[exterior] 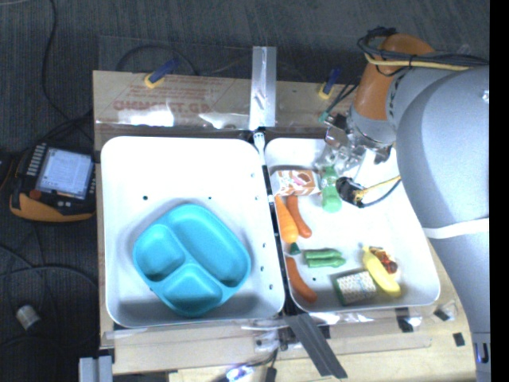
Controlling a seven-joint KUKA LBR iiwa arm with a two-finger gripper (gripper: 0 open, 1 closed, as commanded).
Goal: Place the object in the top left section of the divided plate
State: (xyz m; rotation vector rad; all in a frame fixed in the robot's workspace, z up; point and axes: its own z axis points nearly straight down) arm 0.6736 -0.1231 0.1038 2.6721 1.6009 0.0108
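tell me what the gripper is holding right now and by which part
It cannot be told. The gripper sits right over a light green object in the right bin, but the view does not show a grasp.

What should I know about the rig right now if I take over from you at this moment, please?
Tool: low over the top of the right bin, at a pale green item; I cannot tell whether it grips anything.
Divided plate: blue, in the left bin, with nothing in any section.
Also in the right bin: orange carrots, a green pod, a banana and a small grater.
Done: nothing placed yet.
Left: secure one object, carry it across and set it in the plate's top left section.
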